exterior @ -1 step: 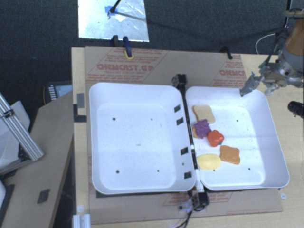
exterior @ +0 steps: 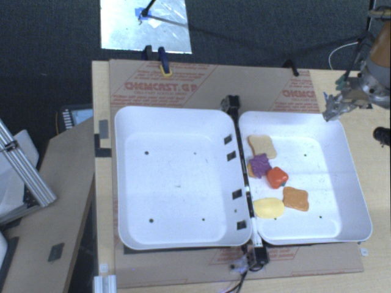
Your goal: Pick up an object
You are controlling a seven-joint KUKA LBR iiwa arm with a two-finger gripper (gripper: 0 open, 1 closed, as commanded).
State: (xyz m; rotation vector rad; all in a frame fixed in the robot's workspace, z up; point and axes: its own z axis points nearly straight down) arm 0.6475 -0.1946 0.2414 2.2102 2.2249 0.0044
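1. The gripper (exterior: 333, 107) hangs at the far right corner of the right bin (exterior: 342, 182); nothing is between its fingers, and I cannot tell how wide they stand.
2. The objects lie well apart from it, toward the left and the near side.
3. The tan piece (exterior: 262, 145) is closest, then the purple piece (exterior: 260, 165), red piece (exterior: 277, 177), orange piece (exterior: 295, 198) and yellow piece (exterior: 269, 208).

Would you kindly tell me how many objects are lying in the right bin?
5, clustered by its left wall: tan piece, purple piece, red piece, orange piece, yellow piece. None seems hidden.
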